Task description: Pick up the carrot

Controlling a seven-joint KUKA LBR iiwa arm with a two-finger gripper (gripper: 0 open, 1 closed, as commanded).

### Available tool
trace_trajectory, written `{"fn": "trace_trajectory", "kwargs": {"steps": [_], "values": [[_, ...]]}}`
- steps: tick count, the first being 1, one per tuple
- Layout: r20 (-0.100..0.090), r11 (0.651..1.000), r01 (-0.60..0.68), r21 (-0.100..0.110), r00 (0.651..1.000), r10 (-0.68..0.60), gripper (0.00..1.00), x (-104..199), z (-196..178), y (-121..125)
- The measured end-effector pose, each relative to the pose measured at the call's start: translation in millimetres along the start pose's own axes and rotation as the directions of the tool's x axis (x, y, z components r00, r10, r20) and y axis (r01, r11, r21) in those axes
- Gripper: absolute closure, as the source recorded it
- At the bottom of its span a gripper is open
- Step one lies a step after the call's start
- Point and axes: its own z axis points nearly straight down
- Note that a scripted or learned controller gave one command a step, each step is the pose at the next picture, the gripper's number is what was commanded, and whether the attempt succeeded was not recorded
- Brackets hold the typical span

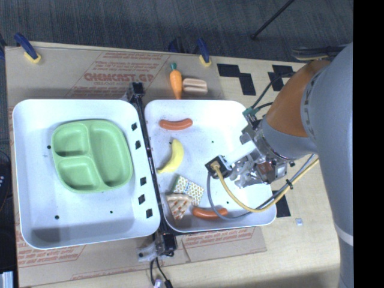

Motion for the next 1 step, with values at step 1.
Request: {"fn": "trace_trajectory", "kwargs": {"steps": [1], "values": [[-0.002, 0.997, -0.073, -0.002, 0.997, 0.073, 1.00, -8.5, -65.7, 29.9]]}}
